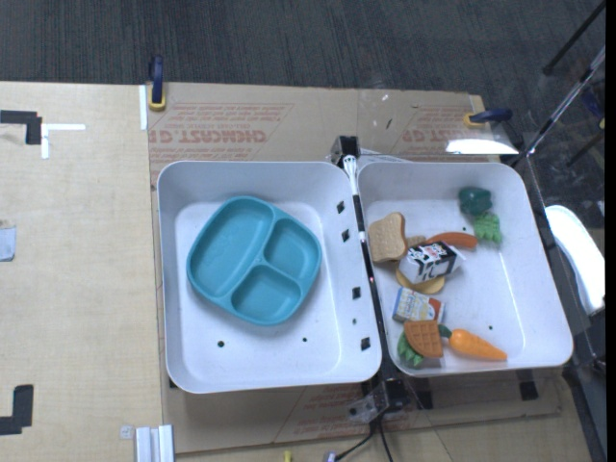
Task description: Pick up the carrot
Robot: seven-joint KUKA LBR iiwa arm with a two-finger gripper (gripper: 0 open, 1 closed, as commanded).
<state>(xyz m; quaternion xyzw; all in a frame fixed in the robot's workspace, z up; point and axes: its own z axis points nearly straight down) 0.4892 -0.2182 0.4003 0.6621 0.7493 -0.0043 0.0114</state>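
The carrot [474,345] is orange with a small green top. It lies flat near the front edge of the right bin [505,287], its tip pointing right. Its green end touches a waffle piece [423,338] on its left.
Also in the right bin are a bread slice [387,237], a cow-patterned carton [428,261], a small box [417,306], an orange sausage-like piece [452,241] and green toys [481,215]. The left bin [192,354] holds a blue divided plate [254,259].
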